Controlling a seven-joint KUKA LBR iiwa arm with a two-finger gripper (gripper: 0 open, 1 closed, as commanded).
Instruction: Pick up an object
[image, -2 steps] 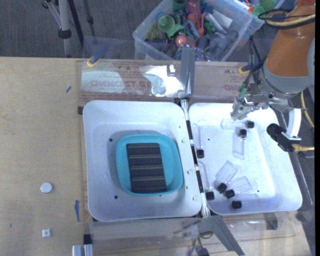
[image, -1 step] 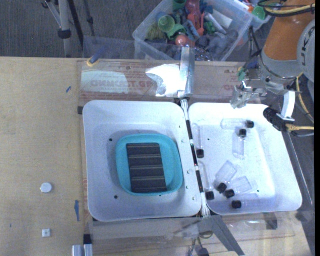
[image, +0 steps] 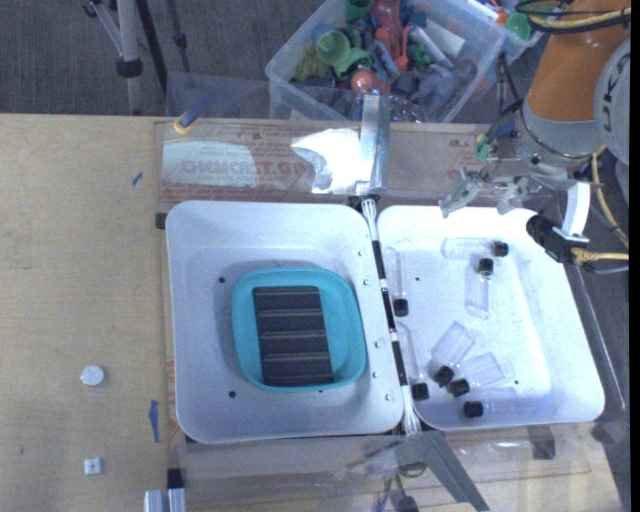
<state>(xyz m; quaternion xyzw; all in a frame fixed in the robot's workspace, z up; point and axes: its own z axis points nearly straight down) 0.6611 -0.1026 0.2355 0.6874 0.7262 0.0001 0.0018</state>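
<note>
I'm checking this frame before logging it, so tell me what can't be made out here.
- Gripper, camera view: small and blurred against the bright right bin, so its state is unreadable.
- Clear vials: glare and their transparency blur their outlines, so the exact count is unsure.
- Arm: cut off by the top and right edges.
- Toy tub: cut off at the top, contents a jumble.

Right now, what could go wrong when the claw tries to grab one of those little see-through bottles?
1. The clear bottles nearly vanish against the white right bin, so the claw may miss.
2. The bottles near the front lie close together, so one could get knocked.
3. They look smooth and may slip.
</note>
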